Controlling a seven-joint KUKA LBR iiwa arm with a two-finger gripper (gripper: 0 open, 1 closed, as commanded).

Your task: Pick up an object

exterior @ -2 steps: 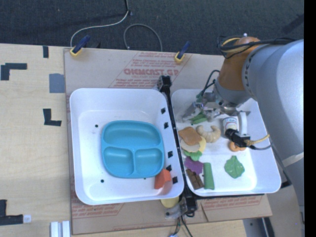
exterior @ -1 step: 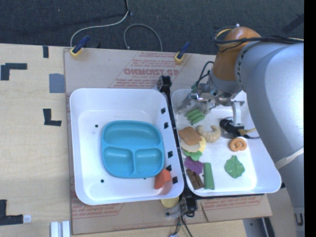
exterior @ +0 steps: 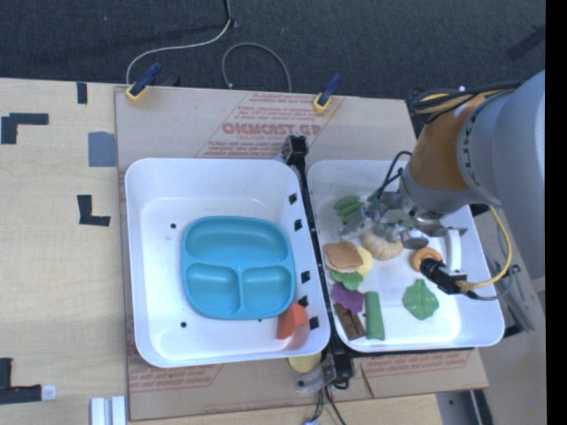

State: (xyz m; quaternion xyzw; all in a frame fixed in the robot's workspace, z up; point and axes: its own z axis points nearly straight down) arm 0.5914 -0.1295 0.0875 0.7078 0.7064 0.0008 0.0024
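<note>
1. STATUS. Pick not yet done, judging by this view: nothing is seen lifted clear of either bin. The gripper point(exterior: 379, 218) is low over the upper-middle part of the right bin point(exterior: 483, 326), in among the toys. Whether it is open or closed: cannot tell, since the wrist covers it from above. No hold can be confirmed.

2. REMAINING (est.). Close on one item, raise it, and check that it comes up w/ the gripper.

3. NEAREST CANDIDATE. The beige piece point(exterior: 384, 247), just below the gripper and possibly touching it. The green piece point(exterior: 347, 207) lies just to its left.

4. CONTAINERS.
- Right bin: holds the toy food. Besides the above there is a burger point(exterior: 345, 257) by the left wall, w/ a purple piece point(exterior: 348, 298) and a brown piece point(exterior: 351, 325) below it. A green stick point(exterior: 374, 315) lies beside those, and a green leaf point(exterior: 420, 300) sits apart toward the lower right.
- Left bin point(exterior: 146, 237): a blue divided plate point(exterior: 237, 266) at centre, compartments bare, and a red-orange piece point(exterior: 290, 322) in the lower-right corner, at the plate's edge.
</note>
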